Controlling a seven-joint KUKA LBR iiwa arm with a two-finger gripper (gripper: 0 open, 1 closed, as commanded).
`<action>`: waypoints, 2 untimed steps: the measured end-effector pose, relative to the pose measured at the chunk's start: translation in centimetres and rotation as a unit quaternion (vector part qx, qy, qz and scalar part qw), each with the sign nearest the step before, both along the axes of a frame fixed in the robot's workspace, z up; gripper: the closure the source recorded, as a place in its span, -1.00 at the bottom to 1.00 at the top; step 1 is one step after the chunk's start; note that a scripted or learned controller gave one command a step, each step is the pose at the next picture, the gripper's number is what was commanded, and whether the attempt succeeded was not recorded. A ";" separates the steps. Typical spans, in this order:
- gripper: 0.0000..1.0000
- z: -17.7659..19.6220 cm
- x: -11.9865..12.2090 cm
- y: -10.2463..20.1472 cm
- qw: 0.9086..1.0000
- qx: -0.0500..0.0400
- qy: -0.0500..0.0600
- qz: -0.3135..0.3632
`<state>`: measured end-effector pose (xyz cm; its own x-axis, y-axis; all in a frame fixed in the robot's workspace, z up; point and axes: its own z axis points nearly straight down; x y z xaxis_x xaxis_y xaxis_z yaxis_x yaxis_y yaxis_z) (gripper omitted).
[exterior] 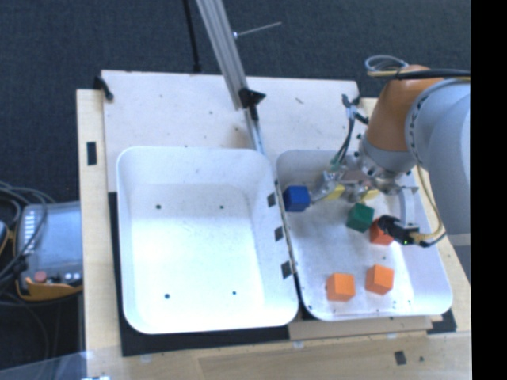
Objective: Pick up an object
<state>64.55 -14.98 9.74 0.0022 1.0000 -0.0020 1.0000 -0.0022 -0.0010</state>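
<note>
Mia: Orange block (341, 286) comes first, at the front of the right bin (315, 244). A second orange block (380, 279) sits just beside it.

Sam: What else is in that bin?

Mia: A blue block (297, 198) by the wall next to the left bin (198, 236). A green block (360, 217) is farther right, and a red block (382, 233) is just beside the green one.

Sam: Where is the gripper (331, 187)?

Mia: Low in the right bin, at the back. It is between the blue block and the green block, and it points at the blue one. The grey arm (412, 125) comes in from the right, above it.

Sam: Does it have a block?

Mia: I don't think so. Every block I see looks like it is lying on the bin floor. The blue one is very near the tip, but I see nothing held in it.

Sam: Is the gripper spread wide or squeezed tight?

Mia: I can't tell. It is too small and blurry there.

Sam: So how much of the job is done?

Mia: I think the reaching part is about done. The grab and the lift are left. My guess is it wants the blue block, since that one is closest to the tip.
</note>
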 end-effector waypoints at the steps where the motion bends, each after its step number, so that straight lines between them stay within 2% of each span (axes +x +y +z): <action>1: 1.00 1.2 0.1 -0.1 1.000 0.000 -0.001 -0.001; 2: 1.00 5.7 0.1 -0.8 1.000 0.000 -0.003 0.000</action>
<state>64.70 -15.78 15.49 0.0023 1.0000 -0.0017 1.0000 -0.0022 0.0051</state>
